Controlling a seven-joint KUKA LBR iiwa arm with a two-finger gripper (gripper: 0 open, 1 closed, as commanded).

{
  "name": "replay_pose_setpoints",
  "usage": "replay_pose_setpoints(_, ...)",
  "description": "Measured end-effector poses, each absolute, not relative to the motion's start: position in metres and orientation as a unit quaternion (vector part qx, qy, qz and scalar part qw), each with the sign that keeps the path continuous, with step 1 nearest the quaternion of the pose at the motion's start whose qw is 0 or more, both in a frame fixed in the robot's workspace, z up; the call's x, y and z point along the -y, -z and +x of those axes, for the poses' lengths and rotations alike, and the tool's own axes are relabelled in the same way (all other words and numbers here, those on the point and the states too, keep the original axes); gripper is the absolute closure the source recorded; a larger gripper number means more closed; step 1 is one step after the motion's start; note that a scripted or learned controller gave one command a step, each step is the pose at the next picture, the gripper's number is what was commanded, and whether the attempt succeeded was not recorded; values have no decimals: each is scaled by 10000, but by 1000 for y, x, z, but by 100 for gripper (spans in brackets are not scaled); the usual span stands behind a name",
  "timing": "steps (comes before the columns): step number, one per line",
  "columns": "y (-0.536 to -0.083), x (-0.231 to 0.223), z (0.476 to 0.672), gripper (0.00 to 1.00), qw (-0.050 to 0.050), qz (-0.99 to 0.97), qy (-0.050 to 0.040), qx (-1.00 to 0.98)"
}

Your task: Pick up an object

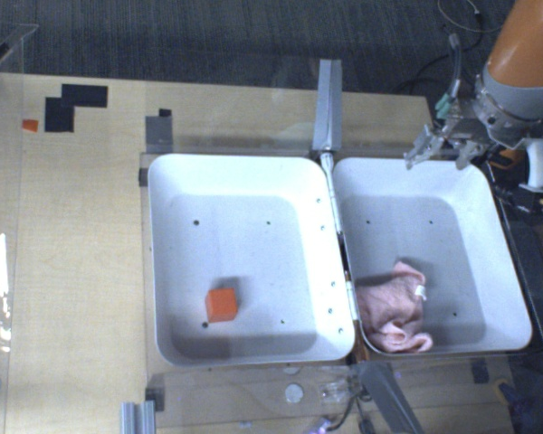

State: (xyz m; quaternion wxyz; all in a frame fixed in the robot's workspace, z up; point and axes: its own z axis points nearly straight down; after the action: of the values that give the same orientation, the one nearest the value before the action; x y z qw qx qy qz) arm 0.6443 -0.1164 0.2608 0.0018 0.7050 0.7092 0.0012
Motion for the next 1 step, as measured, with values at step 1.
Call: replay_pose_setpoints(1, -245, 166, 649, 0, 34, 6570, -16, -7539)
